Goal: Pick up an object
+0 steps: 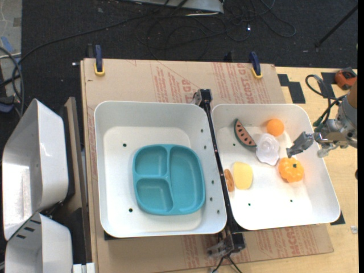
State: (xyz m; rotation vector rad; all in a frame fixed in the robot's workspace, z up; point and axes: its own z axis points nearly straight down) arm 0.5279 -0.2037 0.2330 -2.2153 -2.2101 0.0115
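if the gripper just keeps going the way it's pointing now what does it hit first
The gripper points left and slightly down in the view, into the right bin. First in that line is probably the clear crumpled plastic piece, with the orange pumpkin toy just below the path. Its height above them is unclear.

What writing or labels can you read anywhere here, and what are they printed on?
Brown cardboard sheet under the two bins: red printed lettering along its top edge, and more along its bottom edge, all upside down or turned and too blurred to read with confidence.
Toys, teal divided tray and white bins: no writing that I can see.
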